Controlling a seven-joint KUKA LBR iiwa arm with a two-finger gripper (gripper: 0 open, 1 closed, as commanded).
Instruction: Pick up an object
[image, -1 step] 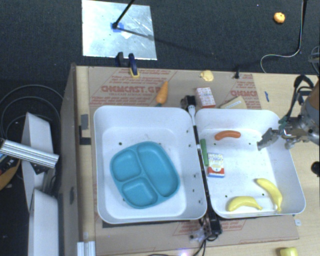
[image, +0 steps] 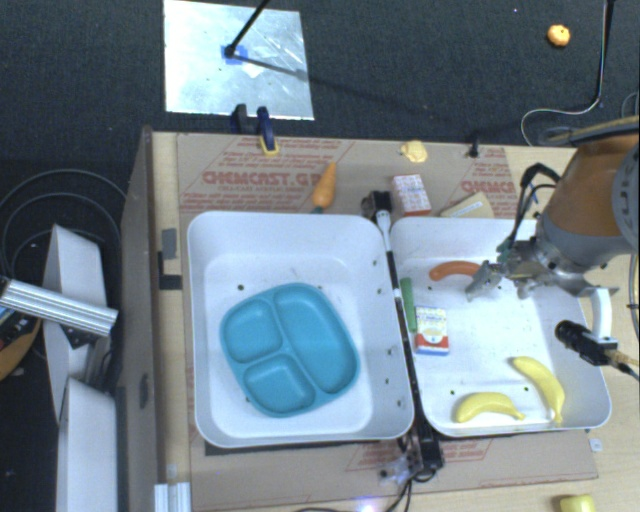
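The right bin (image: 580, 345) holds an orange hot-dog-shaped toy (image: 455, 270), a small red and white box (image: 432, 331), and two yellow bananas (image: 487, 407) (image: 541, 385) near its front. A green marker (image: 407, 300) lies along its left wall. My gripper (image: 503, 286) hangs over the back of this bin, just right of the orange toy, open with nothing between its fingers. In the left bin (image: 215, 300) lies a blue divided plate (image: 290, 347).
Behind the bins, on the cardboard, lie an orange carrot (image: 325, 186), a small pink box (image: 411, 193), a yellow lump (image: 414, 151) and a blue clamp (image: 265, 124). A black rail (image: 400, 330) separates the bins.
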